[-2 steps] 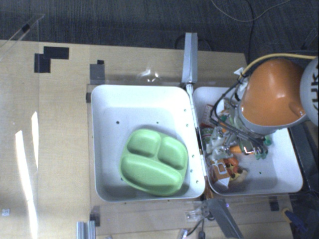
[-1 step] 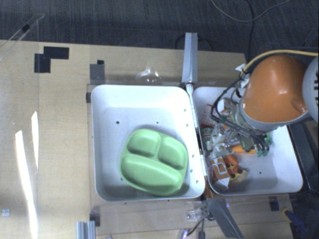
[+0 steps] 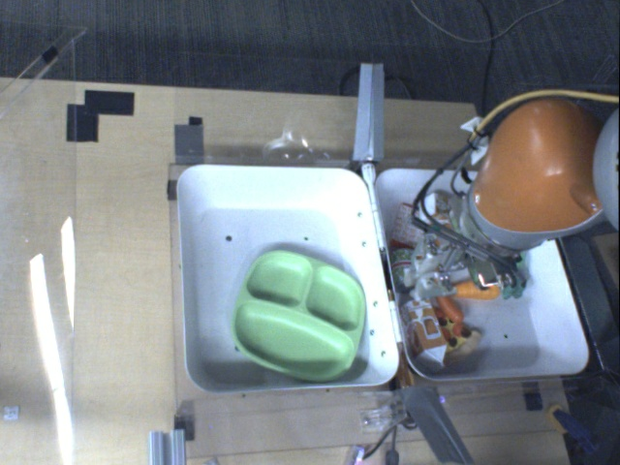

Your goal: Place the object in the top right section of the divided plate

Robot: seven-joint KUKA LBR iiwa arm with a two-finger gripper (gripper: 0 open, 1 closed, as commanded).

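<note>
**Ana:** Over the right bin [image 3: 557,347] the arm [image 3: 533,168] hangs low, its orange band covering most of what lies under it. Why so deep in that corner?

**Ben:** Likely because the loose items are heaped there, against the wall by the divider: an orange piece [image 3: 448,308] and some printed packets [image 3: 426,332] near the front. I judge it is picking, not yet carrying.

**Ana:** And the pincer [image 3: 448,267]?

**Ben:** It sits among the clutter below the wrist, but whether it is spread or closed, or has hold of anything, I cannot tell; wires and metal parts muddle it.

**Ana:** Where must the object go?

**Ben:** To the green divided plate [image 3: 300,313] in the left bin [image 3: 223,211]. It lies turned at a slant, two small sections toward the back, one large section in front. Its top right section [image 3: 334,294] is nearest the dividing wall, so the carry should be short.

**Ana:** Anything on the plate?

**Ben:** Nothing I can see.
</note>
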